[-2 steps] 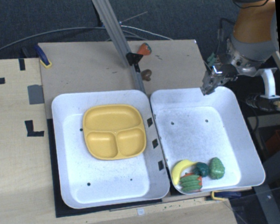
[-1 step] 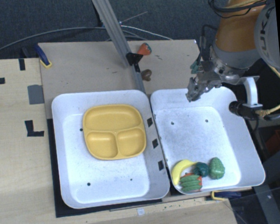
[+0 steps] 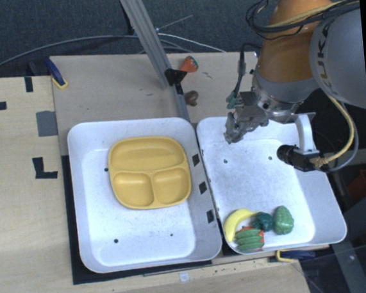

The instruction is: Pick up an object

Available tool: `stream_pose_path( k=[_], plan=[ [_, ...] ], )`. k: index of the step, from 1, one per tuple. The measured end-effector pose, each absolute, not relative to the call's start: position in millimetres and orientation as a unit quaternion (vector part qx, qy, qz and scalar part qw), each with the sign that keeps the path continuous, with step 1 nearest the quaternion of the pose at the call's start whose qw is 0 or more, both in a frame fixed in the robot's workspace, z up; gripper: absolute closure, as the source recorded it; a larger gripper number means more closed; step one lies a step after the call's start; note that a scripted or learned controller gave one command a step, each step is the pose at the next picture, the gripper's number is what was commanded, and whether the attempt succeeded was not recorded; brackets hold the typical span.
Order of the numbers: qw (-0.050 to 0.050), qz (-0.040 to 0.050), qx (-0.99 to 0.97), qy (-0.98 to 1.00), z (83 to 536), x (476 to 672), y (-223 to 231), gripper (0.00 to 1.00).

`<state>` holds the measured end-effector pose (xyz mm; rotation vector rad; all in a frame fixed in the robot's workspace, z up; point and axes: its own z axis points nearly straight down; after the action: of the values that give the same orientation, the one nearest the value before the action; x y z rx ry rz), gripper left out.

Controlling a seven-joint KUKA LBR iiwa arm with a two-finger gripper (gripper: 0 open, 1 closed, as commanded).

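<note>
Hand [image 3: 234, 133] hangs over the far left corner of the right bin [image 3: 316, 191], at the end of the grey arm [image 3: 289, 48] with its orange band, reaching in from the right. Whether the hand is apart or together cannot be told from this angle; nothing shows between its tips.

Surface [image 3: 20, 190]: pale wood, dark tape marks on the left side, black cables running across the far edge. A grey metal post [image 3: 150, 39] slants up from between the bins toward the top.

Left bin [image 3: 93, 248]: white, shallow. Holds a yellow tray [image 3: 150, 171] with three compartments, lying flat in the far half of the bin.

Right bin: white, shallow, touching the left bin along the shared edge. A small cluster sits in its near left corner, well apart from the hand. Cluster, large to small:
- yellow banana [image 3: 236, 220], curved, at the cluster's left, against the bin wall
- green lumpy item [image 3: 283, 220], at the cluster's right
- green and red item [image 3: 249, 238], at the near edge, touching the banana
- dark teal item [image 3: 263, 220], between banana and green lump; shape too small to make out

Beyond the bins, on the surface by the post: a small orange object [image 3: 190, 63] and a small brown object [image 3: 192, 98], both just outside the right bin's far corner.
</note>
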<state>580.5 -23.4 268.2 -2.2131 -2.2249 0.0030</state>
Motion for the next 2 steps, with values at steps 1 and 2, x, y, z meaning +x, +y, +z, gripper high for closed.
stream_pose_path(
  k=[1, 2],
  plan=[
    [0.002, 0.0009, -0.705, -0.709, 265, 555.8, 20, 1.0],
    [0.002, 0.0015, -0.705, -0.709, 255, 524.7, 69, 1.0]
  ],
)
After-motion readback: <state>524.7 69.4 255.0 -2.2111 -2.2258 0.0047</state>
